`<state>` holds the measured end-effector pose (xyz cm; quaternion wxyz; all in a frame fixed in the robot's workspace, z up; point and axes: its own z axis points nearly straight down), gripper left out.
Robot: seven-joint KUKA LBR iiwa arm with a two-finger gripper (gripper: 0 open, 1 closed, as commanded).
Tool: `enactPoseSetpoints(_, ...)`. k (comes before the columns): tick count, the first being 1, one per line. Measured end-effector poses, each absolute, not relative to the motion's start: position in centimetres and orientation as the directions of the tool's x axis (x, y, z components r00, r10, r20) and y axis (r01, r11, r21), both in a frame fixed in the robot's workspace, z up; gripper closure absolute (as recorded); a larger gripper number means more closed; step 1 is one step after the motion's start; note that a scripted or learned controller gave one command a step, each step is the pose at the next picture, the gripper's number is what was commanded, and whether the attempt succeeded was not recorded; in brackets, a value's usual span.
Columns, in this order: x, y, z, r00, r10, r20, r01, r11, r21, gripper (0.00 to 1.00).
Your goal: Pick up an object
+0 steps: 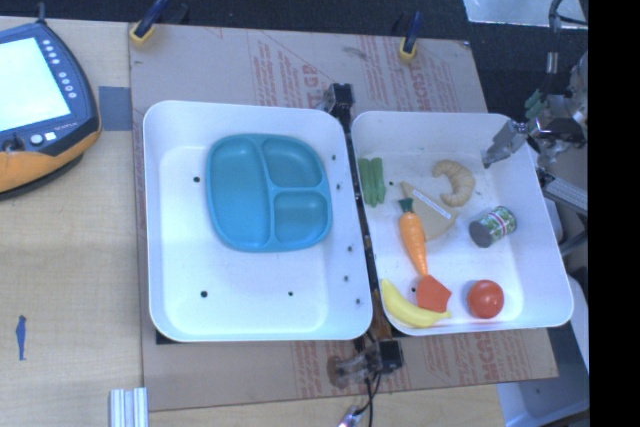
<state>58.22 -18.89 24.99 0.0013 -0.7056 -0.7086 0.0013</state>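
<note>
Two shallow white bins sit side by side on a brown cardboard sheet [300, 65] printed with faint red lettering, which lies on the pale wood counter [70, 265]. Both bins are smooth plastic with rounded corners.

The left bin [180, 305] holds one thing: a glossy teal plate [268, 191], rounded-rectangular, moulded into three compartments, one large and two small.

The right bin [535, 310] holds the small things, all looking like smooth toy food:
- one green pod [372, 181], long and narrow, lying next to the bin's left wall
- one croissant [456, 182], tan and curved into a crescent, in the upper middle
- one carrot [414, 239], an orange cone with a green top, lying lengthwise
- one pale wedge [430, 212], flat and beige, partly under the carrot's upper end
- one can [493, 226], a short grey cylinder with a green band, on its side, tilted
- one tomato [485, 299], red, round and shiny, near the lower right corner
- one banana [408, 309], yellow and curved, along the lower edge
- one red piece [433, 294], blocky and angular, touching the banana and the carrot's tip

The tool [503, 143], grey metal, is over the right bin's upper right corner, near the croissant but apart from it. Nothing shows between its fingers; whether they are spread or closed cannot be made out.

Two yellow-tipped blue clamps [150, 19] [409, 35] pinch the cardboard's far edge. One orange pendant [40, 105] with a bright screen lies at the counter's left edge.
</note>
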Motion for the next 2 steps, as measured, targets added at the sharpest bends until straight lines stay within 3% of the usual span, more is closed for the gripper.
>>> enactPoseSetpoints(1,55.7,-15.6,10.9,-0.004,1.0,0.001,1.0,0.004,-0.007,0.0)
enactPoseSetpoints(2,59.8,-14.9,9.5,-0.007,1.0,-0.001,1.0,0.007,0.001,0.0)
